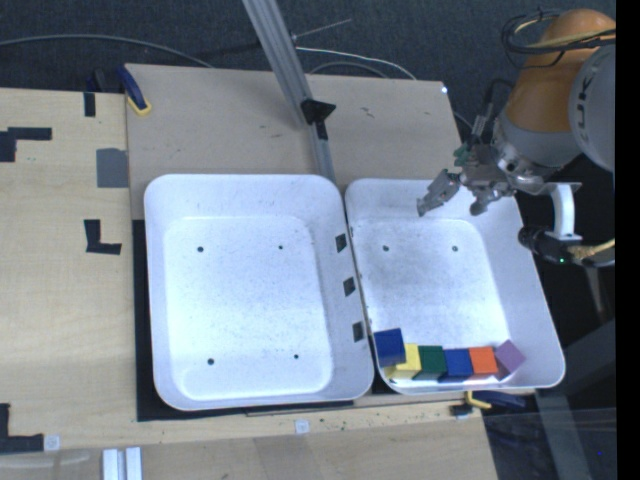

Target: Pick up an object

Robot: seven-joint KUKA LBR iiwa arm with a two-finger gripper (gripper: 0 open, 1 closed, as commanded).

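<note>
While the wooden bench (230, 108) lies pale and flat beneath everything, two shallow white bins sit side by side on it, both glossy, round-cornered and finely speckled. Taking the right bin (525, 278) as the landmark, the left bin (160, 298) touches its left edge, with small dark clips along the seam. At the right bin's far right corner leans the grey arm (600, 88) with its smooth orange band (550, 68). A ribbed metal pole (275, 38) slants away beyond the right bin's far left corner. Over that bin's far rim hangs the gripper (457, 198), its two dark fingers spread wide, nothing between them. Against the right bin's near wall lies a row of little square blocks (445, 358), matte and hard-edged: blue, yellow, green, blue, orange, purple. They lie well apart from the gripper, at the opposite end of the bin.
</note>
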